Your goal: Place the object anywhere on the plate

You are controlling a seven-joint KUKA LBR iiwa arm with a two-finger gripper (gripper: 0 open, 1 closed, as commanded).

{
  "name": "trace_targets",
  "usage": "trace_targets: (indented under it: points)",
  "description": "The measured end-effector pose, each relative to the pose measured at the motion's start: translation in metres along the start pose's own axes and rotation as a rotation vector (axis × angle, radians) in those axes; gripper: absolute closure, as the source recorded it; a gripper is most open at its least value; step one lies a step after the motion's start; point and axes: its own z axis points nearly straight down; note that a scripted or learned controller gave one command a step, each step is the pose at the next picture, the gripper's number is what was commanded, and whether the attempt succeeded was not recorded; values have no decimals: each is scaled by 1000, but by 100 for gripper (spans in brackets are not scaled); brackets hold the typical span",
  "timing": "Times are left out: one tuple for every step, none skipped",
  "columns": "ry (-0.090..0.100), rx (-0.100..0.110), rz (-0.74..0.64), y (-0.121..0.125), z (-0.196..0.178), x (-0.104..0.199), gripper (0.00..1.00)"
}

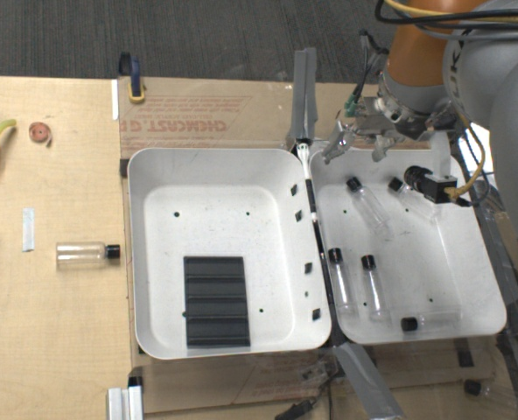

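Fingers [357, 147]: spread apart, nothing between them, above right bin [469, 261] back edge; clear tubes [368, 283] below; black plate [215, 302] in left bin [154, 234]

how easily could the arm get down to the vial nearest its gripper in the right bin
Probably easily. The gripper hangs over the right bin's far edge, and the nearest vial lies just below it on the bin floor, apart from the other vials, with nothing lying over it.

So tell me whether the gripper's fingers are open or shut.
Open: the gripper hangs over the right bin's far edge, its two fingers spread, nothing between them.
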Motion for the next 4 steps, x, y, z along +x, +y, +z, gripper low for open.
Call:
trace_targets:
  points:
    - [-1,-3,-204,-3,-44,-56,0]
    - [0,-3,-232,-12,-114,-158,0]
    - [0,-2,-342,-65,-212,-186,0]
    - [0,-1,-25,-6,-227,-105,0]
